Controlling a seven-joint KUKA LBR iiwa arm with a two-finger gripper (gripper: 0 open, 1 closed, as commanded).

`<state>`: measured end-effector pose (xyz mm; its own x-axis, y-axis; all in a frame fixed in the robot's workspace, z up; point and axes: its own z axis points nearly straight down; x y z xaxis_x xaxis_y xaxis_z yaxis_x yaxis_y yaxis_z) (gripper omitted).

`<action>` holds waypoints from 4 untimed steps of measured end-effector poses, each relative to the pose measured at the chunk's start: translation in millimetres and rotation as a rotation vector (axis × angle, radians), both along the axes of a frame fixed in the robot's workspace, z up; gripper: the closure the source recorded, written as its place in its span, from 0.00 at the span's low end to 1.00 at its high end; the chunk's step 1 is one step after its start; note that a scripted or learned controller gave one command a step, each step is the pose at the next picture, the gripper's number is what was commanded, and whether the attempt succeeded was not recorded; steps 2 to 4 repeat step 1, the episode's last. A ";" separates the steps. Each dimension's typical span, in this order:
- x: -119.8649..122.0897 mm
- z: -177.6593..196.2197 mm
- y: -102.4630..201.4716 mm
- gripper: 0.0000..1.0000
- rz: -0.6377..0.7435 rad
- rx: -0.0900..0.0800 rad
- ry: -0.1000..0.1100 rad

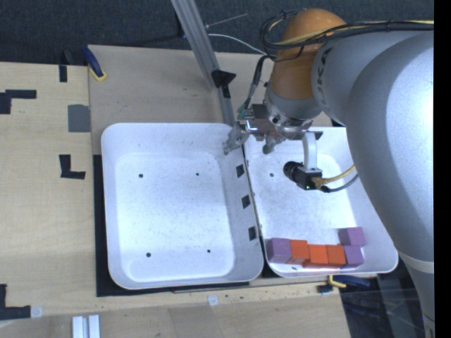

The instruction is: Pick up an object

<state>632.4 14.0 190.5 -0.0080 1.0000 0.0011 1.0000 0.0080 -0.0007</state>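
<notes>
1. Nearest to us, the large grey arm point(394, 118) with its orange band point(303, 48) fills the right side, reaching in over the right shallow white bin point(366, 210).
2. We see the hand point(257, 138) at the far end of that bin, just beside the divider where the two bins meet.
3. We cannot tell how the hand is set; nothing shows between its parts.
4. A row of small blocks lies in the near corner of the right bin: a purple block point(280, 249), orange blocks point(317, 253), and another purple block point(352, 245) stacked at the right end.
5. These blocks are well apart from the hand, at the opposite end of the bin.
6. The left white bin point(169, 203) sits beside it on the pale wooden surface point(42, 224).
</notes>
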 end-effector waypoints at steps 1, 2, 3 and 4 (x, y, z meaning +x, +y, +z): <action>22.4 1.2 87.5 0.00 0.001 0.002 -0.001; 22.4 1.2 87.5 0.00 0.001 0.002 -0.001; 22.4 1.2 87.5 0.00 0.001 0.002 -0.001; 22.4 1.2 87.5 0.00 0.001 0.002 -0.001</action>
